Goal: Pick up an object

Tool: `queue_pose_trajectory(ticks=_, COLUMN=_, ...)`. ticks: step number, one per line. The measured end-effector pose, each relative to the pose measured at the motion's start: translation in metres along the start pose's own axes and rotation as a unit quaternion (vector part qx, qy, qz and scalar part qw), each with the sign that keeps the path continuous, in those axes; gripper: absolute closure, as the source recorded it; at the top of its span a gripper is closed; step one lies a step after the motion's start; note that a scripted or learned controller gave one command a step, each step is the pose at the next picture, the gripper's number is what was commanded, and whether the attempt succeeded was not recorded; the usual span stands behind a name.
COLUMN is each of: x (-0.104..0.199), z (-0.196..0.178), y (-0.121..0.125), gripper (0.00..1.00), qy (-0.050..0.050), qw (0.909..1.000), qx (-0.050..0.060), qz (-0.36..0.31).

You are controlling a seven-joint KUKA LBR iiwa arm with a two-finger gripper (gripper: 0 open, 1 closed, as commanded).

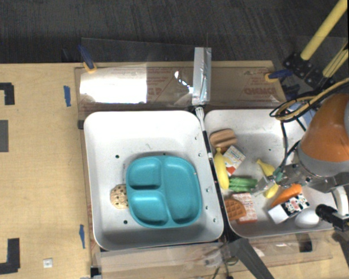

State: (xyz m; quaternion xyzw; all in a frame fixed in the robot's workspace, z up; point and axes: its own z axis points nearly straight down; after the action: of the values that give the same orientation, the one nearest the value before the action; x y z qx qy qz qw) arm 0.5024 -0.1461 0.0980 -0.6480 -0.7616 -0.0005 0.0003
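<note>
One teal plate, one cookie, two bins.

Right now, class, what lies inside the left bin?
The left bin holds a teal divided plate. A cookie sits against its left edge, partly tucked under the rim. Whatever lies beneath the plate is covered.

Bright overhead light, glare on clear sheet, soft focus

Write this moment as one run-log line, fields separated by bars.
arm over right bin | toy food in right bin | teal divided plate, cookie in left bin
</note>
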Motion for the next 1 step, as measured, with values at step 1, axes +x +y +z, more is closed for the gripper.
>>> queue_pose_trajectory(ticks=1, x=0.0001, z=-0.0101, y=0.001, gripper=1.0, qy=0.0, qw=1.0, qx=-0.002, qz=0.0)
